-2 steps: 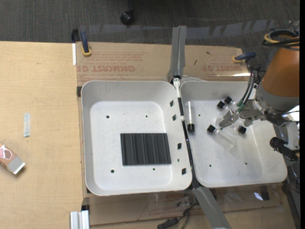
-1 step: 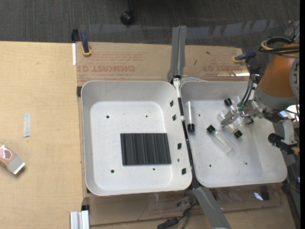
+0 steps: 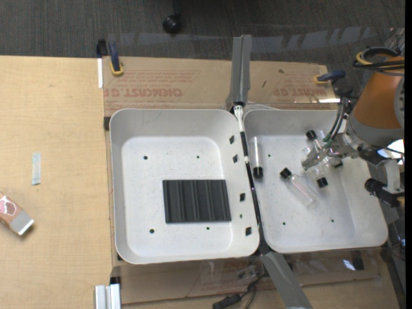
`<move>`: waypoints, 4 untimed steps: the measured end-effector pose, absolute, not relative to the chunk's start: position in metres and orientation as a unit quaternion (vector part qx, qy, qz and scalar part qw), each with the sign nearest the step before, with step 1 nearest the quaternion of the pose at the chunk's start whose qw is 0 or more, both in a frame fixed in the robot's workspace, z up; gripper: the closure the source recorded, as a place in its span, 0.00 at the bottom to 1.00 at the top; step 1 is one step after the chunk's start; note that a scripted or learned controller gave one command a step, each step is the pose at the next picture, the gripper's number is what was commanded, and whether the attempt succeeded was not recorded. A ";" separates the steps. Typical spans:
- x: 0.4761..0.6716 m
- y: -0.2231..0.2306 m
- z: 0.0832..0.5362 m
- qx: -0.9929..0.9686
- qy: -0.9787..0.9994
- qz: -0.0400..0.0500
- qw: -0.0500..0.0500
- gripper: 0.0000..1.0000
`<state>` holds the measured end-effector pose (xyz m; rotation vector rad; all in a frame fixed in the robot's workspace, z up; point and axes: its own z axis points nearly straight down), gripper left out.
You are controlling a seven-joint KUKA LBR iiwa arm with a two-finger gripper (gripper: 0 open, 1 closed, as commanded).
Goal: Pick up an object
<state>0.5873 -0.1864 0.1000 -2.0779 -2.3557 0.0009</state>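
Below, the hand (image 3: 320, 158), its grip unreadable, hovers above a clear, black-capped tube (image 3: 297, 185).

The arm (image 3: 381, 105) ran off the right edge. The gripper (image 3: 320, 154) was too small and cluttered to read. A pink-and-grey object (image 3: 13, 215) was cut by the left edge.

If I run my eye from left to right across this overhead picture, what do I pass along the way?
A small pink and grey packet on the bench, a pale strip, the left bin holding a ridged black block, the right bin with a clear tube, then small black-capped pieces, the pincer and the orange-banded arm.
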 end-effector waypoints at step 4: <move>0.659 -0.009 0.227 -0.696 -0.718 0.002 0.000 1.00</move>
